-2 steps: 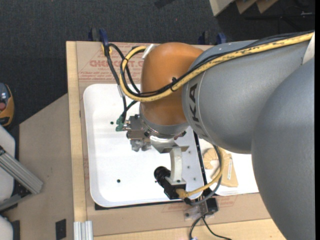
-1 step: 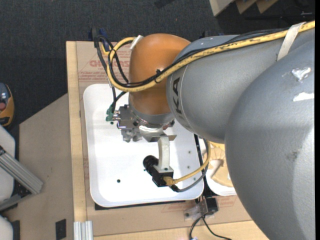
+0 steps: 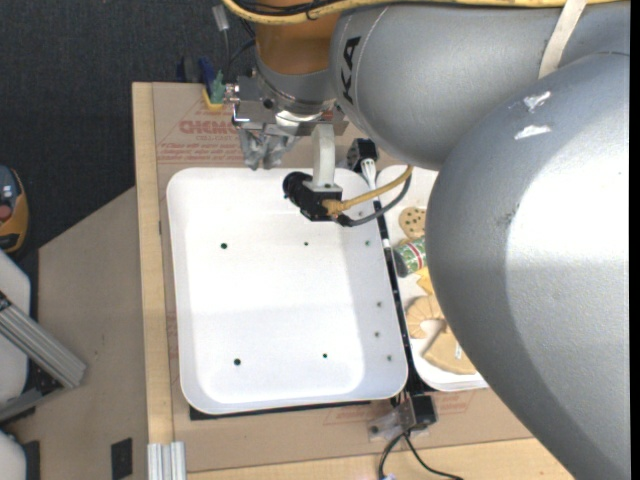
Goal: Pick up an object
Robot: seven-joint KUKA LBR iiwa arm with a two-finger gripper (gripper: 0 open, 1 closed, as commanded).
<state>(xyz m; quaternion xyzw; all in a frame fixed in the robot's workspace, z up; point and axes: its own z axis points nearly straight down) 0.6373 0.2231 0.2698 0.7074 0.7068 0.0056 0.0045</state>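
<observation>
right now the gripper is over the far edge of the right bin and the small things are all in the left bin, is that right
Not quite. The camera view shows the gripper over the far edge of the left bin, and the small things, such as the green can, lie in the right bin.

Smooth, glossy white plastic bin (image 3: 270, 298); matt brown cardboard-like bench (image 3: 160, 268); satin grey arm (image 3: 520, 168).

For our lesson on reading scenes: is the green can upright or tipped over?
Tipped: the green can lies on its side in the right bin, beside the arm.
</observation>
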